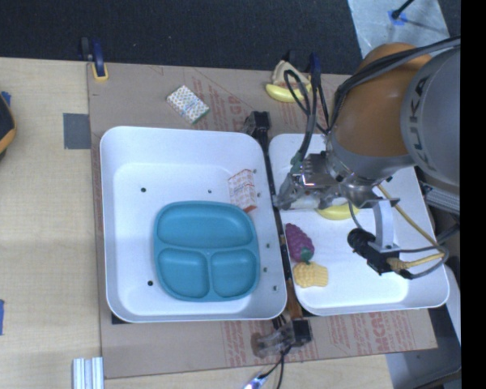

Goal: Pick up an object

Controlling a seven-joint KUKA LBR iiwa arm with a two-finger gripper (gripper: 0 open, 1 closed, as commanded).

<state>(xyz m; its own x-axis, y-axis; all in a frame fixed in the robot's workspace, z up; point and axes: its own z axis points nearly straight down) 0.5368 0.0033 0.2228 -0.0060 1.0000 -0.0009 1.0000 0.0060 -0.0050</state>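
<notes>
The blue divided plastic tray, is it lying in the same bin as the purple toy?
No, the blue divided plastic tray lies in the left white bin, while the purple toy lies in the right white bin.

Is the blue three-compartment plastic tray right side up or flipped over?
Right side up. The blue three-compartment plastic tray lies flat in the left white bin, its three hollows facing up with nothing visible in them.

Grey arm (425,96) with orange band (377,104) reaching in from the right, wrist bent downward; two-finger metal gripper (308,186) low beneath that band.
</notes>
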